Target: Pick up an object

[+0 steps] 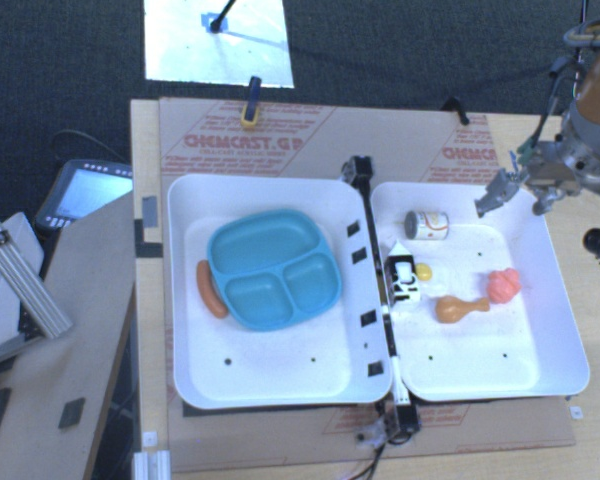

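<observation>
While our gripper [520, 190] hangs open beyond the can [426, 225], holding nothing, we should drop straight over the can, lying just inside the right bin's [560, 368] far rim.

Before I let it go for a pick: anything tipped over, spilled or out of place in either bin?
The small can in the right bin lies on its side. The hot dog sits beside the blue divided plate, not on it. No spills or damage visible. The pincer hangs above the right bin's far edge.
</observation>
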`<state>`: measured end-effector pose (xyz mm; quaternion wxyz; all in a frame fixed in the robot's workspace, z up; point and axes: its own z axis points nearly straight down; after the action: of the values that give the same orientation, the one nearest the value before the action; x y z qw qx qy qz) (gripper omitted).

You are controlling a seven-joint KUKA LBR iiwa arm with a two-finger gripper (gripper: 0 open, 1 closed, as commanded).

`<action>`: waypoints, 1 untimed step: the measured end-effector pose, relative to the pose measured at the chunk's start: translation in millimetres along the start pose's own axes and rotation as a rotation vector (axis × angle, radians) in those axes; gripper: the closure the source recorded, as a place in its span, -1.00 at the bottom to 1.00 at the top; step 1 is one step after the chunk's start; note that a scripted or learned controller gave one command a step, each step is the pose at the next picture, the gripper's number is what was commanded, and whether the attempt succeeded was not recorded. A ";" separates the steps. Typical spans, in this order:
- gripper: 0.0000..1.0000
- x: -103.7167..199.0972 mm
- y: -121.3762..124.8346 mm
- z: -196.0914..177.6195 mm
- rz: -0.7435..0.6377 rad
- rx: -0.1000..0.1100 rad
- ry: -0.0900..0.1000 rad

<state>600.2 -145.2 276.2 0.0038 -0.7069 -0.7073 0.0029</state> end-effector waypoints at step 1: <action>-1.00 0.4 1.8 -6.9 -0.002 -0.011 -0.002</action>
<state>602.0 -144.8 283.1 -0.0008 -0.7060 -0.7082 -0.0004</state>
